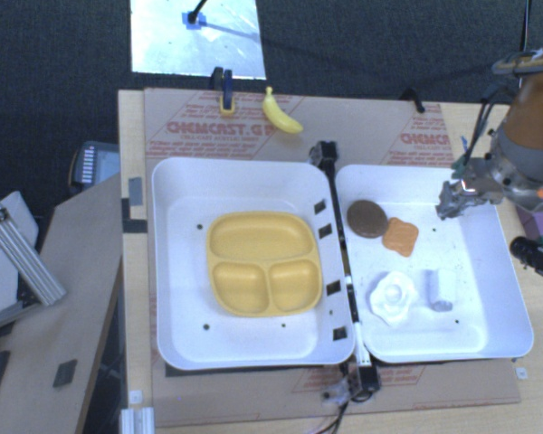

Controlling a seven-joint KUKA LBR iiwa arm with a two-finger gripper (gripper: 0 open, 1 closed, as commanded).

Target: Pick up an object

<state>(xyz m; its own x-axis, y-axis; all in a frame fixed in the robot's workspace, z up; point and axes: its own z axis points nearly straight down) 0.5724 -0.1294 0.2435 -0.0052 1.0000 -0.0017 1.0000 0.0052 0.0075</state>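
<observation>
Table (281, 107) carries two shallow white bins side by side. Left bin (176, 242) holds a yellow three-compartment tray (258, 262), sitting flat near the middle. Right bin (489, 324) holds four small things: a brown round disc (366, 217) at the upper left, an orange cookie-shaped piece (400, 236) touching the disc's lower right edge, a white fried-egg toy (393, 297) lower down, and a small grey cylinder-like piece (435, 289) just beside the egg on its right. A toy banana (281, 114) lies on the table behind the left bin, outside both bins.

Arm (529, 125) comes in from the right, wrist over the right bin's upper right corner. Pincer (454, 199) hangs above the bin floor, well apart from the grey piece and egg, nearer to the orange piece and disc but not touching either. Nothing sits between its tips; cannot tell whether it is spread or closed, too small and dark.

Step, as judged: approach phase, no grasp made yet, pick not started. Any of the four right-bin things could be the target; orange piece and disc are nearest. Next move calls for shifting toward the view's left and lower over one thing, centring on it, then descending. Flat disc and orange piece look hard to pinch; the grey piece looks easier.
</observation>
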